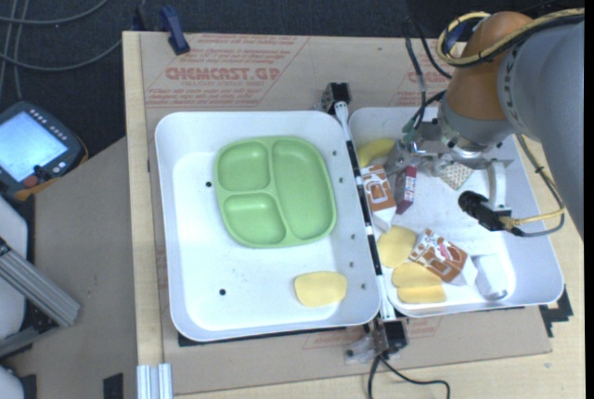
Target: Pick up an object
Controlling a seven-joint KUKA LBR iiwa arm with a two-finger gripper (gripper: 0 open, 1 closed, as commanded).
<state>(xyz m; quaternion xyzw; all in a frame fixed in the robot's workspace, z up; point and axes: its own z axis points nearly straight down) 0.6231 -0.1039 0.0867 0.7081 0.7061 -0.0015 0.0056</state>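
— Starting nearest: yellow pieces (416, 284) and a red-and-white packet (439, 256) lie untouched in the right bin (548, 269); nothing looks lifted yet.

— And the claw?

— The gripper (408, 173) hangs farther back, pinching a dark reddish bar (406, 188) upright between its fingers, just above the bin floor. Lifting remains.

The arm (529, 72) runs off the right edge, its upper part cut away. Its wrist covers the far middle of the right bin (538, 281), so the tool (419, 156) is mostly hidden under it. A yellow piece (374, 149) shows only partly, and print on the brown packet (406, 186) is too small to read
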